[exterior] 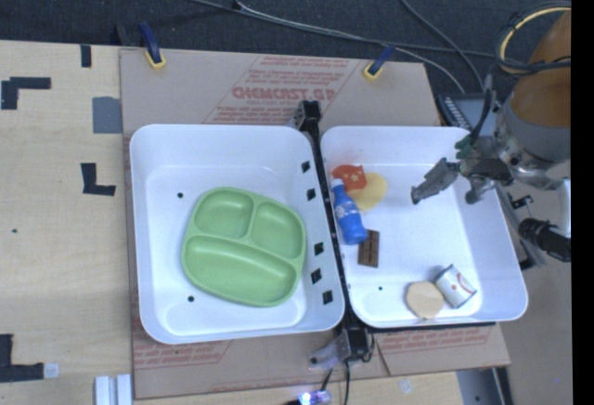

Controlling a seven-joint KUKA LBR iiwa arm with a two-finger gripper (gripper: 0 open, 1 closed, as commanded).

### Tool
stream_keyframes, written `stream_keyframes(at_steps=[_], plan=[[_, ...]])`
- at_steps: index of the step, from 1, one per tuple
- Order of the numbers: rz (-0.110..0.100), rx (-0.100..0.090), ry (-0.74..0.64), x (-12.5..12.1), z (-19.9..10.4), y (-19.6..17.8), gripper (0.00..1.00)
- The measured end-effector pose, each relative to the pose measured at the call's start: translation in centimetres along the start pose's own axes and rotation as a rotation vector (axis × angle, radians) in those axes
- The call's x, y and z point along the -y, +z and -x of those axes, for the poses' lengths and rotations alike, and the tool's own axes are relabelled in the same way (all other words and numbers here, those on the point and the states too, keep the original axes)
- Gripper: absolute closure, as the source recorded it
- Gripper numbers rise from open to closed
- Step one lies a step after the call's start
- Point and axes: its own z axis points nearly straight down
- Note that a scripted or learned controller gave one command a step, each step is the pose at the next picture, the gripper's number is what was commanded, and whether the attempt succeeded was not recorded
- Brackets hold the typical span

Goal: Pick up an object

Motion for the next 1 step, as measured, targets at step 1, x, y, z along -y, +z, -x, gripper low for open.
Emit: stream_keyframes(at_steps=[1], plan=[[0.011, 0.002, -0.004, -0.20, -0.04, -0.60, 0.00]])
